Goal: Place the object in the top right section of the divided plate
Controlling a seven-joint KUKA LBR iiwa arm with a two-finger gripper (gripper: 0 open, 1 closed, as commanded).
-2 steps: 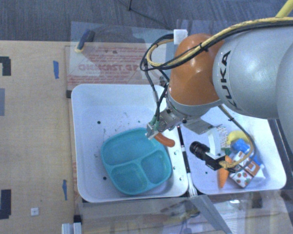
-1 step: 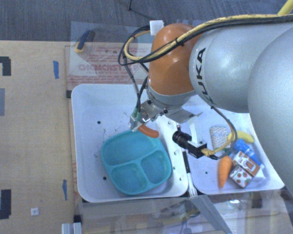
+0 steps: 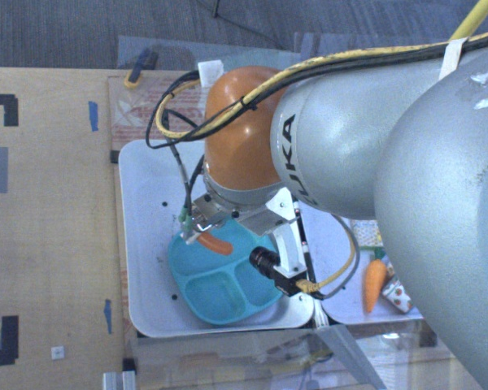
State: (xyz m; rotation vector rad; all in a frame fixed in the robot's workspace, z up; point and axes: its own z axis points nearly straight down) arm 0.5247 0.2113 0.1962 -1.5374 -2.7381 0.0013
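lying on the blue divided plate (image 3: 220, 295), small orange object (image 3: 215, 244), just beside the claw (image 3: 197, 227)

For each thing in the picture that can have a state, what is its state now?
Blue divided plate: flat in the left bin, its upper part under the arm.
Small orange object: lying on the plate's upper part, beside the gripper.
Carrot: lying in the right bin, away from the gripper.

The arm (image 3: 342, 145) carries dark letters on its grey casing, running sideways; "UKA" of KUKA is readable.
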